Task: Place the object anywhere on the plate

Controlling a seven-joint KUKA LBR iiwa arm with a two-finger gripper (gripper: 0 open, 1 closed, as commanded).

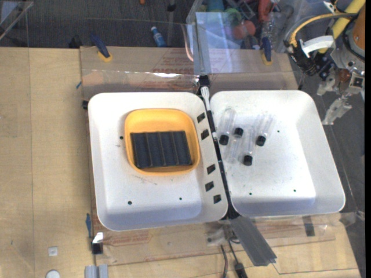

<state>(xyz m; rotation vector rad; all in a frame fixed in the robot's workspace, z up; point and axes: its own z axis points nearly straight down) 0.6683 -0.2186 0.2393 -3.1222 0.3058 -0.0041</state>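
On the bench, the left bin [110,207] carries a yellow plate [162,141] with a dark ribbed insert [162,148] lying flat across its middle, nothing else resting on it. Just across the central divider [213,155], the right bin [301,178] holds a loose cluster of clear vials with black caps [243,141], four as far as can be made out, lying on their sides near the bin's left half, some close enough that they may be touching. These are the likely objects for the plate, though which one is meant cannot be told. Each looks light, stiff and smooth-walled, probably plastic or glass, so apt to roll or squirt out of a pinch; the surest hold would seem to be across the barrel near its middle, squarely to its long axis, or at the cap end where the dark closure offers a rougher surface. The outlying vial with its cap at the bottom of the cluster [247,159] appears the least crowded. At far right, the gripper [339,100] hangs above the bin's upper right corner, well apart from the vials, fingers parted and carrying nothing.
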